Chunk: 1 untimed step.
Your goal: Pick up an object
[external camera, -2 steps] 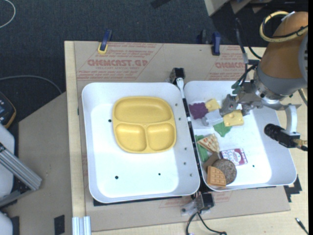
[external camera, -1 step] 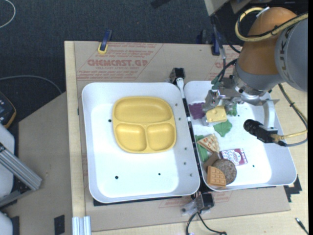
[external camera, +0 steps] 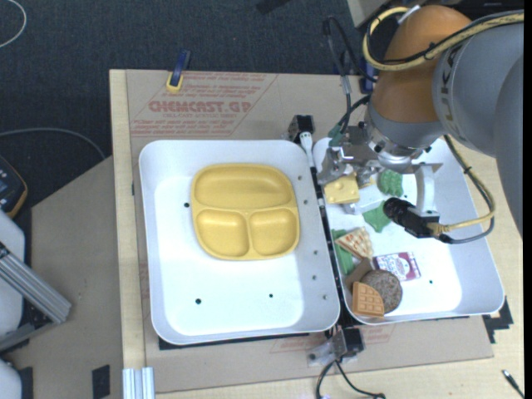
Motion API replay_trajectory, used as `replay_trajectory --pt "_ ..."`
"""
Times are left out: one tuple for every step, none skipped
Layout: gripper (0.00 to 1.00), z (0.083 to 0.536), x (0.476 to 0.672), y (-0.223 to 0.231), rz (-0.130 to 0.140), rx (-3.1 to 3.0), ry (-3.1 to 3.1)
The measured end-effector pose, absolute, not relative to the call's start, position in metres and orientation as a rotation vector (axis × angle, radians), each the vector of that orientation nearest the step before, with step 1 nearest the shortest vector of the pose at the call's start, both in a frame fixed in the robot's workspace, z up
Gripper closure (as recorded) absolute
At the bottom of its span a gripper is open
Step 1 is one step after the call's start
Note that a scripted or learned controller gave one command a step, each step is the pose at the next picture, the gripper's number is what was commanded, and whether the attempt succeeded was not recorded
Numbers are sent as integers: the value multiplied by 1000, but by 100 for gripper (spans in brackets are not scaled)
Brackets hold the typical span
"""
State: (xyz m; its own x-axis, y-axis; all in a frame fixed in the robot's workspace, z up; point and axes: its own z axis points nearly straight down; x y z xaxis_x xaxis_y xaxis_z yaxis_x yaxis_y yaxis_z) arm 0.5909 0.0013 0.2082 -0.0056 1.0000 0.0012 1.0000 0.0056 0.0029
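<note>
Left of the end effector (external camera: 349,169), a pale yellow divided tray (external camera: 245,209) lies in a white bin (external camera: 162,248). Just below the end effector are a yellow cheese wedge (external camera: 342,191), green pieces (external camera: 379,218) and a tan grid-patterned waffle (external camera: 367,299).

A yellow divided tray (external camera: 246,209) lies in the left bin (external camera: 166,306); a blue-and-yellow clamp (external camera: 177,72) grips the cardboard-covered surface (external camera: 125,140).

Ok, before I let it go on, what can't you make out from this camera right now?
- Gripper: the wrist covers its fingers from above, so open or shut is unclear, and whether it holds the yellow piece beside it.
- Green items: partly under the arm and cable, shape unclear.
- Right bin: its far end sits under the arm.
</note>
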Motion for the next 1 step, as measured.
replay_trajectory --pt "100 226 599 54 8 2213 2228"
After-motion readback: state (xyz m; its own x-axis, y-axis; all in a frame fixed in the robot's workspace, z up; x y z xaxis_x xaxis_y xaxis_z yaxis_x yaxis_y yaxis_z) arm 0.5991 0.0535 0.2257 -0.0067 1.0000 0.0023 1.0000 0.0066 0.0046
